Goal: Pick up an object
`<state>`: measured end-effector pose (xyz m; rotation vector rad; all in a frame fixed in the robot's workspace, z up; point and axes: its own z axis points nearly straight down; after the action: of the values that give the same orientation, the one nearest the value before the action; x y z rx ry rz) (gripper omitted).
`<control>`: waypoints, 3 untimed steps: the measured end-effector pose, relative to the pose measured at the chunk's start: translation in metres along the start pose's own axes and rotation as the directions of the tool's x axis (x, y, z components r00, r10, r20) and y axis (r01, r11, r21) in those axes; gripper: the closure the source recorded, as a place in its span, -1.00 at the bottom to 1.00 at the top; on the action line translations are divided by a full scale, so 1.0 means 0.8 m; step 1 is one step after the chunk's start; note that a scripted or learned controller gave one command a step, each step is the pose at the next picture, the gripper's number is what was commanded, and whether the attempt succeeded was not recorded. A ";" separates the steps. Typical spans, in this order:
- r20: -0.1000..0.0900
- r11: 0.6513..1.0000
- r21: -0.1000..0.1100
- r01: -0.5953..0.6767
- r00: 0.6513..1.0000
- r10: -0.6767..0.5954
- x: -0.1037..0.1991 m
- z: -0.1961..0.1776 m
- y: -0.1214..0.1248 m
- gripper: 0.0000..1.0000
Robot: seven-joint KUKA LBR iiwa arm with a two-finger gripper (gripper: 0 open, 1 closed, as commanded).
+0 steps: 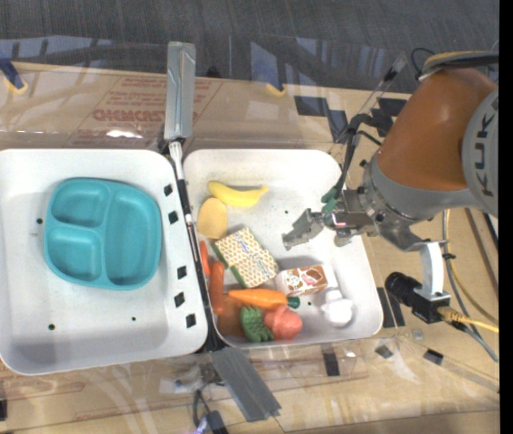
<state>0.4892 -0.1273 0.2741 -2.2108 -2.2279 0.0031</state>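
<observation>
The right bin (265, 163) holds several toy foods: a yellow banana (235, 193), a yellow lemon (212, 217), a checkered cracker box (246, 256), a small milk carton (303, 280), an orange carrot (256, 297), a green vegetable (255, 325), a red-orange fruit (287, 323) and a white piece (337, 310). My gripper (303, 230) hangs over the right side of this bin, above bare floor just right of the cracker box. Nothing shows between its fingers.
The left bin (21, 333) carries a teal divided plate (104, 231). A grey divider bar (180, 89) runs between the bins at the back. The arm's orange band (437, 134) looms over the right bin's far right corner.
</observation>
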 end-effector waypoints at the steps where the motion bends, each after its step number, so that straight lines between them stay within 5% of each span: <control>1: 0.000 0.998 -0.012 -0.058 0.998 0.058 0.034 0.221 0.053 -1.00; 2: 0.002 0.998 -0.017 -0.056 0.998 0.056 0.033 0.206 0.055 1.00; 3: 0.001 0.985 -0.004 0.172 0.985 -0.172 0.052 0.044 0.077 1.00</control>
<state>0.5505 -0.0854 0.2388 -2.0118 -2.4132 -0.0004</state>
